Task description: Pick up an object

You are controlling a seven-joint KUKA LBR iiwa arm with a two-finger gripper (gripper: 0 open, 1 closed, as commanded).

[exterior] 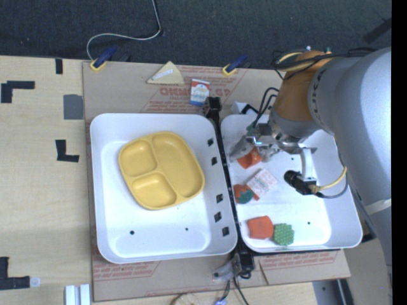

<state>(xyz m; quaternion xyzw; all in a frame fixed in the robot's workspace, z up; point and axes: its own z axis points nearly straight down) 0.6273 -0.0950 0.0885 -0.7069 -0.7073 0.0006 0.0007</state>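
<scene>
My gripper [253, 143] hangs low over the upper left part of the right bin [318, 230]. A small orange-red object [250, 159] lies right under it, touching or nearly touching it. Further forward in that bin lie a white packet [262, 182], a small orange and green piece [242, 193], an orange block [259, 227] and a green bumpy object [283, 234]. The arm's wrist with its orange band [294, 97] covers the bin's far right corner.
The left bin [111, 230] holds a yellow three-compartment plate [160, 169]. Behind the bins, a small red, white and blue box [200, 92] and a folded paper triangle [167, 74] sit on the cardboard. A black divider [222, 189] runs between the bins.
</scene>
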